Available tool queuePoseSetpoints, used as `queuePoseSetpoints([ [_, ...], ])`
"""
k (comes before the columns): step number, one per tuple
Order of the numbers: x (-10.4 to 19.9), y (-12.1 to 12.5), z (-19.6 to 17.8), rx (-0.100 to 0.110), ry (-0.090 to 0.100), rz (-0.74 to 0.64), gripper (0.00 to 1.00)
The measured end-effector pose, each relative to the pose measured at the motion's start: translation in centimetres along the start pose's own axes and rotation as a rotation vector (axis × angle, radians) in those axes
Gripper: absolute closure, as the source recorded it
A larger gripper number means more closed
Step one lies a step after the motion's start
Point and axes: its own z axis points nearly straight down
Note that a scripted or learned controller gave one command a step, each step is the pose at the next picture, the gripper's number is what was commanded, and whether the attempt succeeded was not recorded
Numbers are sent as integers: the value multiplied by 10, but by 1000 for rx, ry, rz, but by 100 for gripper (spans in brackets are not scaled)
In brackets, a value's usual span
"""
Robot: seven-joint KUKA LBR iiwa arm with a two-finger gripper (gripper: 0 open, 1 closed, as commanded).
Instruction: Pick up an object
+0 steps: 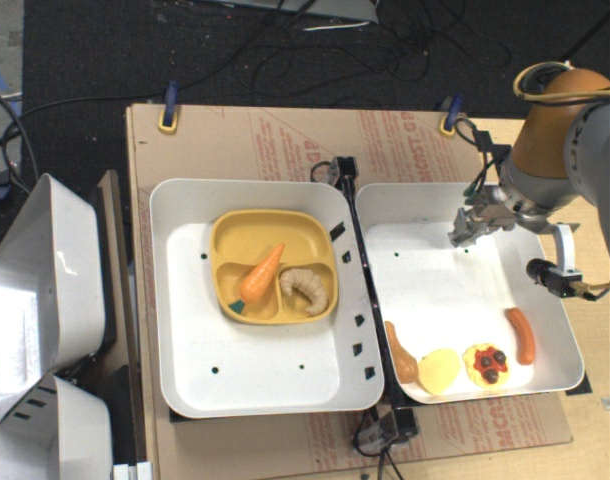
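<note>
Pincer [469,230] detail is poor: the metal end of the arm [560,133] sits over the upper part of the right bin [435,278], but its tips are small and blurred, so I cannot tell whether it stands wide or narrow. Nothing shows between the tips. Arm is cut off by the right edge of the frame, its orange band uppermost.

Right bin holds four small items, all along its lower edge. At lower left, an orange-brown drumstick-like piece [399,354], partly tucked against the bin wall. Beside it a pale yellow round piece [439,370], touching or nearly touching the drumstick. Next along, a yellow disc with red and dark bits on top [486,363], possibly a toy pizza or tart; too small to be sure. At lower right, a red-orange sausage [523,335] lying roughly upright in the frame, just beside the disc. All four lie well apart from the pincer.

Left bin [185,298] carries a yellow divided plate [235,233] in its upper middle. A carrot [261,274] lies slantwise across the plate's lower left compartment, its green end toward lower left. A pale curled shrimp-like piece [307,290] sits in the lower right compartment, just beside the carrot.

Both bins rest on a cardboard-covered surface [265,138]. Cables [285,48] trail over the dark floor at the top of the frame. White tubs [45,278] stand at the left edge, partly cut off.
</note>
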Motion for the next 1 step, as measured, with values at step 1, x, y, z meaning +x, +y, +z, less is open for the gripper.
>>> queuePoseSetpoints([
  [1,-1,-2,-44,-2,0,3,100],
])
